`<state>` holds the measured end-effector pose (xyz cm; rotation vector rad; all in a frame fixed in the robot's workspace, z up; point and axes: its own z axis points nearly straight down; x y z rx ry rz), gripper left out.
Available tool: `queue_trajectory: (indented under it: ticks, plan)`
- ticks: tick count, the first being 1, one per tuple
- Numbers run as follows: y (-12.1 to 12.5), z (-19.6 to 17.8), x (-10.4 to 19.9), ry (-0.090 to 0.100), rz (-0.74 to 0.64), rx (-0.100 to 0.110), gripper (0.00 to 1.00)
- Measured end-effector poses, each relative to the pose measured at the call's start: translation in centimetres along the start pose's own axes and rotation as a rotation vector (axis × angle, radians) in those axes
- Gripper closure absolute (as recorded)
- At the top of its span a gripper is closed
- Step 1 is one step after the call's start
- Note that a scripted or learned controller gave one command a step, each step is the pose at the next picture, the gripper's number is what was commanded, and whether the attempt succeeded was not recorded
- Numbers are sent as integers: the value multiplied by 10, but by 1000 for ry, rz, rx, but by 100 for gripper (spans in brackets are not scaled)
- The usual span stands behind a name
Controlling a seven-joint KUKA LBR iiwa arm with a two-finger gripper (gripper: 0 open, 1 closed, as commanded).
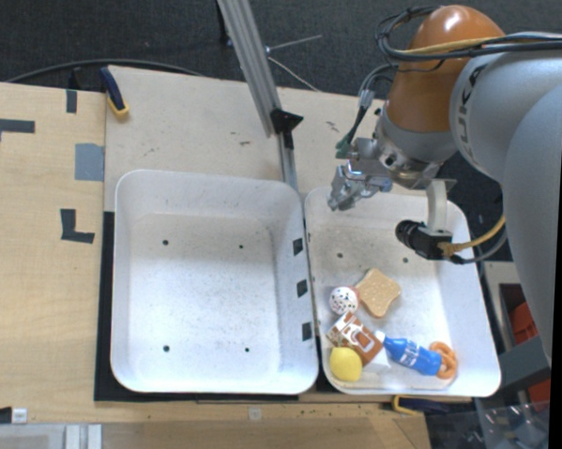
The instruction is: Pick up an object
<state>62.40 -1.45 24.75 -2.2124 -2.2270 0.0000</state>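
while the fingers (pixel 344 196) hang, their gap untellable, a tan bread slice (pixel 378 292) lies flat.

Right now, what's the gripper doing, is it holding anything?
Gripper: above the far end of the right bin, nothing visibly in it; open or shut cannot be told.

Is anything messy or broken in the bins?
Nothing looks broken or spilled. The toys sit jumbled in the right bin's near corner: a bread slice, spotted ball, yellow lemon and blue bottle, lying on its side.
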Motion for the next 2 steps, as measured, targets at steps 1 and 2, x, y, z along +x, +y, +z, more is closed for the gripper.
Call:
queue_trajectory:
  ticks: [1,2]
  plan:
    - [12,12,60,0,0,0,100]
    - [20,24,108,-1,1,0,100]
